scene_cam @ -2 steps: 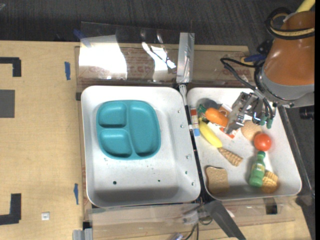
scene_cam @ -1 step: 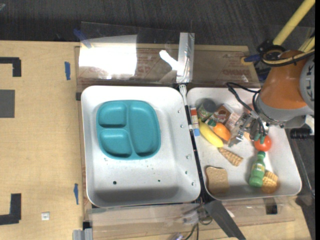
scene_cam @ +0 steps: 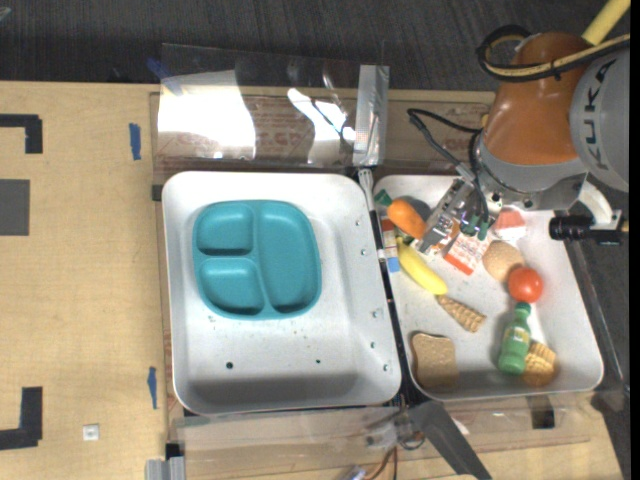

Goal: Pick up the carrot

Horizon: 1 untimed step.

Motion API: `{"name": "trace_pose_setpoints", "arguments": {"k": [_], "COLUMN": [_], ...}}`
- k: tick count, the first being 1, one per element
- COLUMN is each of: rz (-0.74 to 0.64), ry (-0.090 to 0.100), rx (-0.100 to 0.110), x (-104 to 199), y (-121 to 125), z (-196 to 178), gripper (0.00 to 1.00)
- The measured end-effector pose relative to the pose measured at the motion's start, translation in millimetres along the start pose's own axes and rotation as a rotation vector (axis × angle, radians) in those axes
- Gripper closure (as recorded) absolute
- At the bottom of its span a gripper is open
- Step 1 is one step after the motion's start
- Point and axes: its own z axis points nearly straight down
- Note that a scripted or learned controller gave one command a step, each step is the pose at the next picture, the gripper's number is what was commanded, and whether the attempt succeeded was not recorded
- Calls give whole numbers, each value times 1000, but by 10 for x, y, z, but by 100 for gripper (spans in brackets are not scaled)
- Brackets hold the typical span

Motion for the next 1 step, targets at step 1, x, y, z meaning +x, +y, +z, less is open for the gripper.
{"name": "trace_pose_setpoints", "arguments": {"k": [1], "rz": [264], "ry": [5], "rx": [9], "x": [223], "y": [-231], "z": [-312], "gripper": [100]}}
